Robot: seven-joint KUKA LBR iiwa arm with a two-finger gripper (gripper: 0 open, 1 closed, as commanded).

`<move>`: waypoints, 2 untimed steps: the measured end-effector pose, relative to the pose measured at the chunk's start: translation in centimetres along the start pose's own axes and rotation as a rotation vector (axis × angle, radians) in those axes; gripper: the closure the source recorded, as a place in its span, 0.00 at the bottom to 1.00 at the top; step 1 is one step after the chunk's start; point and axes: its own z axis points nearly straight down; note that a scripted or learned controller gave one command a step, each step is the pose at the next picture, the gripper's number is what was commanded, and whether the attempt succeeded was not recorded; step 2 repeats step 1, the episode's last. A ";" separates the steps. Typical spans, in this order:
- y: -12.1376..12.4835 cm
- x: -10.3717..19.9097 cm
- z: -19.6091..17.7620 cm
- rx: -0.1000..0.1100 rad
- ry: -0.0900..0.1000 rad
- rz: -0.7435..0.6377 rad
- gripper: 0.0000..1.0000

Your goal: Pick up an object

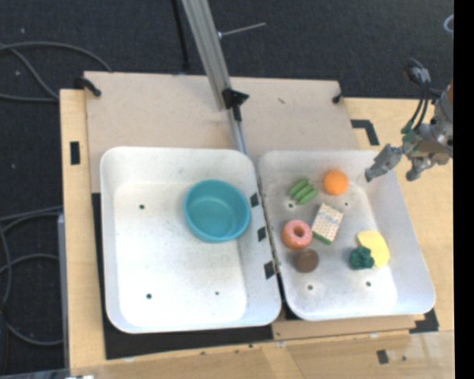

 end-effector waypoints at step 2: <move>0.0 0.0 0.0 0.000 -0.001 -0.001 0.00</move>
